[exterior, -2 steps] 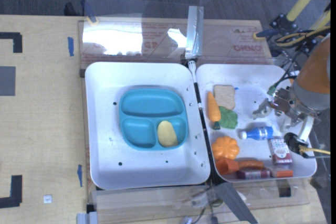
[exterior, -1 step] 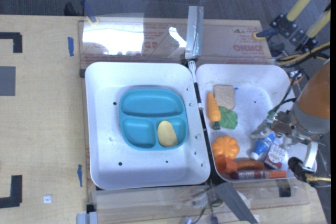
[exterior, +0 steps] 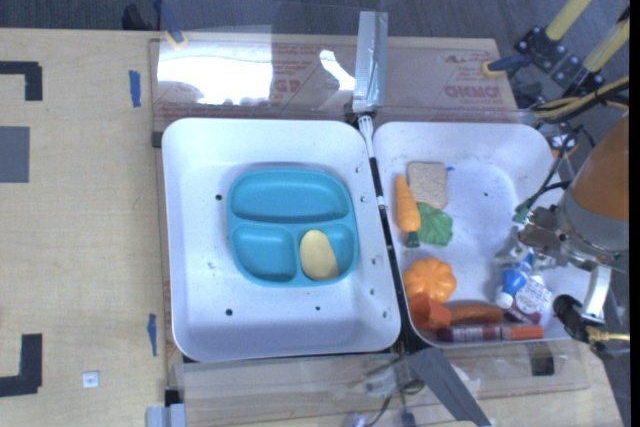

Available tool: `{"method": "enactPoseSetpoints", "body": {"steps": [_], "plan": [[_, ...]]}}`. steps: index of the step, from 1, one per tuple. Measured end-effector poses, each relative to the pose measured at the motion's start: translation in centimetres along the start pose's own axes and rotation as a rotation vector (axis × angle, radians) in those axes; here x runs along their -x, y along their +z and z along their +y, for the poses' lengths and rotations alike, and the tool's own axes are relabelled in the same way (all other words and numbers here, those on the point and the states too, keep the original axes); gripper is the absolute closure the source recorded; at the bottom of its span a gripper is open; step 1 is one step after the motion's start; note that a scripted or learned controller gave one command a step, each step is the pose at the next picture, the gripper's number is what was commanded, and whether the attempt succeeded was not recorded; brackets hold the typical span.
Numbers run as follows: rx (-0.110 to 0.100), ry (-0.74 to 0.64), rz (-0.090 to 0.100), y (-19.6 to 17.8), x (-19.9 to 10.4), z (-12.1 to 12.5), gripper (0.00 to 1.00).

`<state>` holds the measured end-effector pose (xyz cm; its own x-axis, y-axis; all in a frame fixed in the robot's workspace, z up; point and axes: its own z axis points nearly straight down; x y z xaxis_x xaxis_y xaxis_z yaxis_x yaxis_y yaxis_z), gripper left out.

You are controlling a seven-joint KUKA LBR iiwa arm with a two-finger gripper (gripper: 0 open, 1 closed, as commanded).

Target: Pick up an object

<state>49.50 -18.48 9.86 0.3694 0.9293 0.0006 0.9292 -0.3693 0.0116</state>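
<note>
Nearest the camera, against the front wall of the right bin (exterior: 470, 137), a dark red marker-like stick (exterior: 490, 332) is lying lengthwise, with a brown sausage (exterior: 470, 314) just behind it and an orange pumpkin (exterior: 430, 279) at their left end. To the right of the sausage, a small blue-and-white packet (exterior: 522, 291) is sitting directly under the gripper (exterior: 535, 260); whether the tool is spread or closed, or gripping anything, cannot be told.

The packet seems the likeliest target. A good pick would mean descending straight, centred on it, and staying clear of the sausage and bin wall.

The arm is reaching in from the right, wrist pointing down over the packet.

Farther back, a carrot (exterior: 406, 205), green leaf (exterior: 435, 225) and bread slice (exterior: 428, 183) are lying near the divider.
</note>
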Motion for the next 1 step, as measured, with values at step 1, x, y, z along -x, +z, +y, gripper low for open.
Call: {"method": "enactPoseSetpoints", "body": {"steps": [1], "plan": [[-0.007,0.113,0.003,-13.19,-7.18,-4.10,1.00]]}}
